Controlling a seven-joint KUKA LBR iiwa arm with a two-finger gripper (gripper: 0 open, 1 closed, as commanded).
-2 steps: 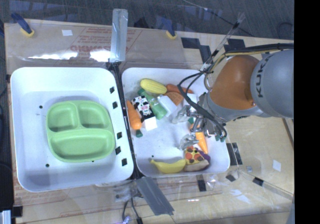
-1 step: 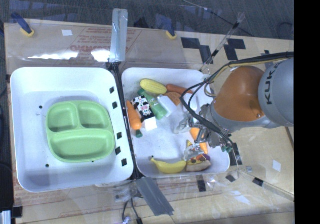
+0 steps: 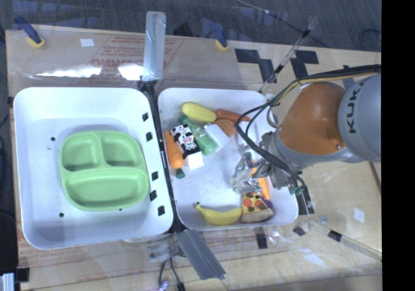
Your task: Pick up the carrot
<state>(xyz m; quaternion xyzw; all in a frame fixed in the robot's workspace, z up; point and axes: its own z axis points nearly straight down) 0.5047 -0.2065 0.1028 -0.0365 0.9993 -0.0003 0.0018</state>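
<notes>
**Gripper low in the right bin, carrot against the bin's left wall**

Two shallow white bins are seen side by side on the bench. In the left bin (image 3: 29,153) a green divided plate (image 3: 102,170) is laid flat, with three compartments. The right bin (image 3: 214,202) is occupied by a scatter of toy foods.

The carrot (image 3: 173,148) is found along the left wall of the right bin, lying lengthwise beside the divider, with its green end pointed toward the near edge. It is touched on its right by a black-and-white patterned carton (image 3: 186,142). Just beyond that, a green bottle-like item (image 3: 206,140) is lying tilted, and a yellow corn cob (image 3: 198,112) is set near the far wall. An orange-red elongated piece (image 3: 228,116) is seen beside the corn; what it is cannot be told.

At the near edge of the right bin a banana (image 3: 218,215) is lying, and a pizza slice (image 3: 257,206) is placed just to its right, touching it.

The arm is brought in from the right, its orange band (image 3: 315,122) positioned over the bin's right side. The gripper (image 3: 249,176) is lowered into the right part of the bin, just above the pizza slice and well apart from the carrot. A small orange piece (image 3: 263,187) is visible right beside the fingers. Whether the jaws are spread or pressed together cannot be told, since the metal parts are blurred and tangled with cables. Nothing can be confirmed between them.
</notes>
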